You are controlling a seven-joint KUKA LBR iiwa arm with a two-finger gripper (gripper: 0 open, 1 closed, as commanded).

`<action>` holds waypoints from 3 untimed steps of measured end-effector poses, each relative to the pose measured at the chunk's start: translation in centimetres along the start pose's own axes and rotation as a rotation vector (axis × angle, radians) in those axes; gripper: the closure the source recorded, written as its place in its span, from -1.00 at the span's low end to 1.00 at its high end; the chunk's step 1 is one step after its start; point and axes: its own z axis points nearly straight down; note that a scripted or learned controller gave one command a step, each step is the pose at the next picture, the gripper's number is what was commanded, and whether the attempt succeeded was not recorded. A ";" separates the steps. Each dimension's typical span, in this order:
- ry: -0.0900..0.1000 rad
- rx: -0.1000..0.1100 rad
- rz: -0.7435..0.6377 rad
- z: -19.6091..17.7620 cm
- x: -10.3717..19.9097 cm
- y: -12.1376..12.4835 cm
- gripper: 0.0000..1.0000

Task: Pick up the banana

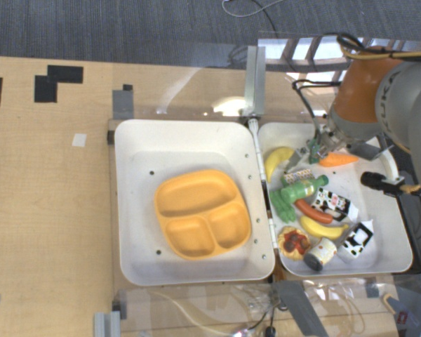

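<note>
Nearest the camera in the right-hand shallow white plastic bin (400, 258) lie a round pizza-like toy (293, 241), a pale cylinder with a dark cap (320, 253) and a black-and-white patterned block (356, 239); its print cannot be read. Just behind them the smooth yellow curved banana (321, 227) lies with its long axis running left to right, its right tip turned up, a glossy red sausage (313, 211) touching its upper edge. A green plastic bottle (299, 190) lies further back beside a second yellow curved fruit (277, 161) and an orange carrot (338, 160). The left-hand white bin (126, 188) holds a matte orange three-compartment tray (201, 213). The pincer (303, 159) hangs over the far clutter; whether it is open or closed cannot be told. The tan wood-grain table (42, 209) carries both bins.
</note>
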 end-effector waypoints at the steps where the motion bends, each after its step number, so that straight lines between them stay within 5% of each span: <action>1: -0.002 0.000 -0.103 -0.1 1.6 0.6 -1.00; 2: -0.002 -0.002 -0.407 -0.1 2.6 1.3 -1.00; 3: 0.013 0.006 -0.686 0.0 -0.1 0.7 -1.00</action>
